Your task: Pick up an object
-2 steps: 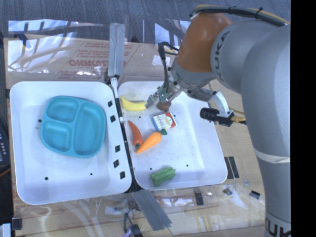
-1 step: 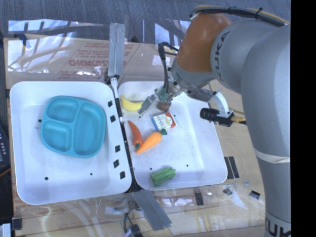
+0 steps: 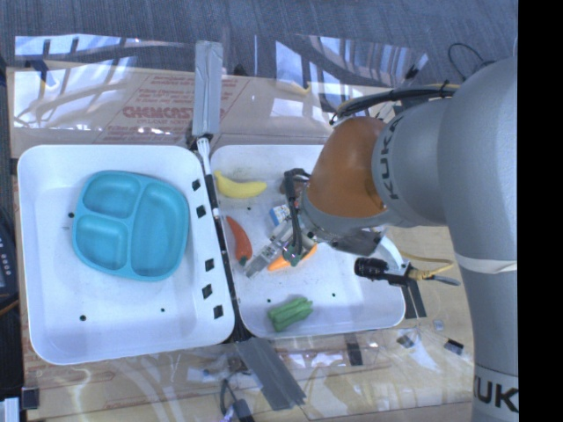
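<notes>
One orange piece (image 3: 283,263), seemingly under the gripper (image 3: 280,246).

Both bins are plain white: the left bin (image 3: 44,323) and the right bin (image 3: 352,319). The divided plate (image 3: 132,225) is light turquoise blue all over. Left of the end effector (image 3: 286,240) lie a yellow banana (image 3: 240,186) and, below it, a red-orange pepper (image 3: 239,240). Just beside the end effector is an orange carrot-like piece (image 3: 295,259); below it sits a green vegetable (image 3: 289,313). The arm (image 3: 457,156) is grey with an orange band (image 3: 345,174). The worktop (image 3: 132,104) is brownish with red lettering.
</notes>
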